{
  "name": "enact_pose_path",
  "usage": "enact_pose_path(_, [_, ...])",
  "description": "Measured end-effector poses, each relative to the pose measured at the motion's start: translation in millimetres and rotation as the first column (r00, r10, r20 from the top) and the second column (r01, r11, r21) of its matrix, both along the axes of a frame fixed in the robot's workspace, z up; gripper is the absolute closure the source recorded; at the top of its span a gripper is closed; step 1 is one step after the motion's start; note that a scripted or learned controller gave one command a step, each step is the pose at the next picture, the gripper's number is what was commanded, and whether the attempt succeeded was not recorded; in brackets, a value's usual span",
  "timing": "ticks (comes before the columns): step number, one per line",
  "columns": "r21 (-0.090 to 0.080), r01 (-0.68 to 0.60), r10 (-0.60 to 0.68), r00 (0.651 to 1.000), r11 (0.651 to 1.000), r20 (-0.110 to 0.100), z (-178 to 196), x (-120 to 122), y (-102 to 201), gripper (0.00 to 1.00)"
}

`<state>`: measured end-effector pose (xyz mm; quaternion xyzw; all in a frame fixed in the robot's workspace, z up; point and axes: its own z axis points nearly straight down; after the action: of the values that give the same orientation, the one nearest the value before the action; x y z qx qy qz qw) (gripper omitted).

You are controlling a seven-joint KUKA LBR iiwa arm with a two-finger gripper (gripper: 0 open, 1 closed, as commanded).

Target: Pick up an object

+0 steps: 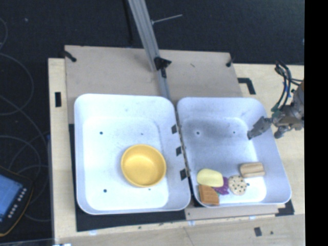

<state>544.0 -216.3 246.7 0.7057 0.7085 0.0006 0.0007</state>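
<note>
The right bin (220,117) holds several small objects along its near edge: a yellow rounded piece (210,177), a brown wedge (208,195), a purple scrap (223,190), a speckled cookie (238,185) and a tan block (251,169). In the left bin (102,111) sits a yellow bowl (143,165). My gripper (268,130) hangs over the right bin's right rim, above and to the right of the tan block. Its two dark fingers are spread apart, open, with nothing between them.
A grey metal pole (146,35) slants from the top of the view down to the gap between the bins. Cables (283,78) hang by the wrist at the right. A handheld screen (10,199) lies off the bench at the lower left.
</note>
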Motion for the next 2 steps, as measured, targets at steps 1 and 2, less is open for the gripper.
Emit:
enact_pose_path(1, [0.0,0.0,0.0,1.0,1.0,0.0,0,0,0,0.0])
enact_pose_path(2, [-0.002,0.005,-0.005,1.0,1.0,-0.006,-57,-1,-11,0.0])
